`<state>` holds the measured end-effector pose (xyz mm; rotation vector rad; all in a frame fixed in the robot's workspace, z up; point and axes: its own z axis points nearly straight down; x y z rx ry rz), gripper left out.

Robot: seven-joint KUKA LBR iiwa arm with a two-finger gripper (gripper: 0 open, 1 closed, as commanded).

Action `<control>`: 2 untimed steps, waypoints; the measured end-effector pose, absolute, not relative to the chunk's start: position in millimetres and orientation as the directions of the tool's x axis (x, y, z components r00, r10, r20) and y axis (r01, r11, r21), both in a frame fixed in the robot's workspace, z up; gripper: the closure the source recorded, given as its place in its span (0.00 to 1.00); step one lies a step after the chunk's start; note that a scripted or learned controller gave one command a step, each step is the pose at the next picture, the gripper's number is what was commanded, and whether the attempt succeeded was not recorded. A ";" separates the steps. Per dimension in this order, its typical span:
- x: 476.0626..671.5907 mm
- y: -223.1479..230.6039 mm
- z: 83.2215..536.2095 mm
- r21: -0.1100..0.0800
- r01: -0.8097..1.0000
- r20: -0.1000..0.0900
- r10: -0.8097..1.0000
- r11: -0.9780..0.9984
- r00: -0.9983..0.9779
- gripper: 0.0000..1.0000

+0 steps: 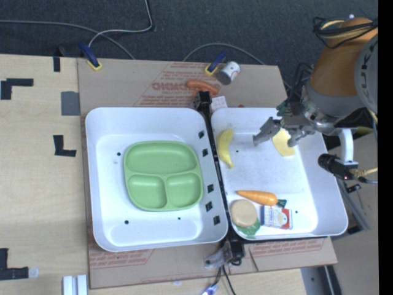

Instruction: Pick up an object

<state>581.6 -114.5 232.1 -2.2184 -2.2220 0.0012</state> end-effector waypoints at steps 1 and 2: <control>514.0 -129.8 123.0 -0.004 1.000 0.001 1.000 0.000 0.000 0.00; 492.5 -101.0 86.2 0.003 1.000 -0.001 1.000 0.000 0.000 0.00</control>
